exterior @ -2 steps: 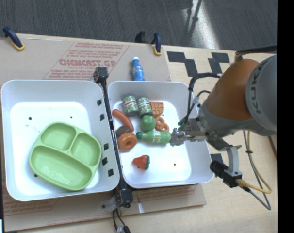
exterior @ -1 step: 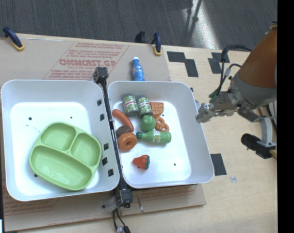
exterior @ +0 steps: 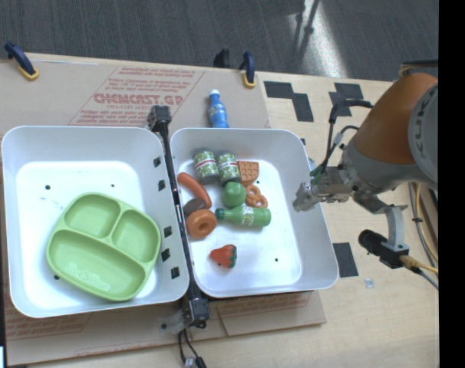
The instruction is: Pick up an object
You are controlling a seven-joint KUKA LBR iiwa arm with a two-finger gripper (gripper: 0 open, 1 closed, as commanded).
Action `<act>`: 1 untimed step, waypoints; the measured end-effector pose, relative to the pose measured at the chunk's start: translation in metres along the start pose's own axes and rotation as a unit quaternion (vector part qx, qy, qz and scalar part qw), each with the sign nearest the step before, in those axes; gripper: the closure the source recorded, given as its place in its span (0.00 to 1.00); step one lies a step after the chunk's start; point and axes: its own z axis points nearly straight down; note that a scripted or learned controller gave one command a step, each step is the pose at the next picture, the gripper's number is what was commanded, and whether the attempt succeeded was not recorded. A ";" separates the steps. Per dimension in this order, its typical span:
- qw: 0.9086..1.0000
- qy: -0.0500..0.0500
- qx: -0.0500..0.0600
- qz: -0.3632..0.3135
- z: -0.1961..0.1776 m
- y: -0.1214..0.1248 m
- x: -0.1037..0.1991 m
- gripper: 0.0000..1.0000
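The gripper [exterior: 305, 198] hangs over the right rim of the shallow white right bin [exterior: 318, 244]; its state I cannot tell. Inside that bin, left of the gripper, a green plastic bottle [exterior: 245, 216] lies among toy foods.

A green divided plate [exterior: 102, 244] is lying flat inside the left bin [exterior: 79, 148], sitting toward that bin's near left corner and showing three compartments. A second white bin [exterior: 282, 255] is sitting just to the right of the left bin, the two touching along one edge, with a black clip [exterior: 159, 116] standing at the far end of that shared edge. A cardboard sheet [exterior: 79, 90] with red print is lying under the left bin and reaching out beyond its far side. A blue bottle [exterior: 216, 110] is lying on the bench beyond the left bin's far right corner. A blue clamp [exterior: 21, 60] is gripping the cardboard beyond the left bin's far left corner.
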 end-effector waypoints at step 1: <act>1.000 -0.001 -0.002 0.000 -0.076 0.053 -0.001 1.00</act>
